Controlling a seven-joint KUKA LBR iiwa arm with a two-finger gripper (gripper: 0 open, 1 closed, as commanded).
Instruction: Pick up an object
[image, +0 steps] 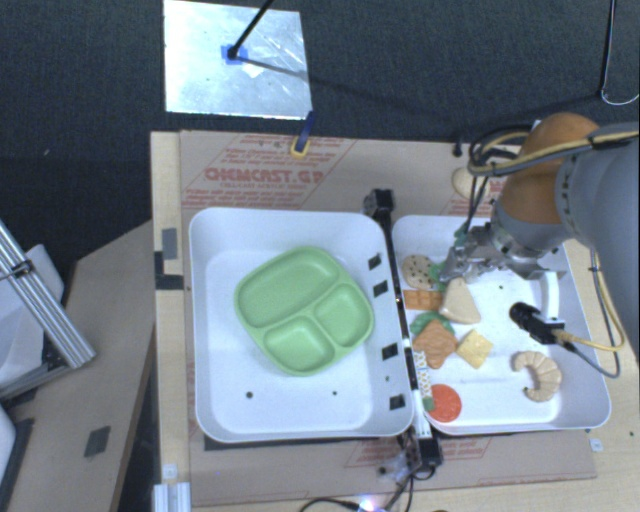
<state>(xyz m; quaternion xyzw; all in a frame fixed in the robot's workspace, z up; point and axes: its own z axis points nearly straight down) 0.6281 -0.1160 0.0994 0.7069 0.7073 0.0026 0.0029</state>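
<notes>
The pale wedge (461, 301) lies flat on the floor of the right bin (495, 400), just below the end effector (458, 262) as the view has it, close to it, though whether the two touch cannot be told. Its long axis runs roughly from the near side of the bin to the far side. The narrow tip points away from the camera, up towards the end effector, and the broad end faces the near rim.

To the left of the end effector and a little nearer the camera sits a speckled cookie (417, 268), with an orange cracker (422, 298) just below it, beside the wedge. Further towards the camera from the end effector come a green-and-orange piece (433, 337) and a yellow square (474, 349), close together. A red disc (445, 403) lies nearer still, by the bin's near left corner. A croissant (540, 375) lies well apart, down and to the right.

The grey arm (600, 205) enters from the right, its orange band (545, 165) above the wrist. The wrist bends down into the far part of the right bin, with the end effector reaching leftwards. Whether the end effector is open or closed cannot be told, and nothing is seen in its grasp.

Far to its left, the left bin (230, 400) holds a green plate (303, 310) with three compartments
</notes>
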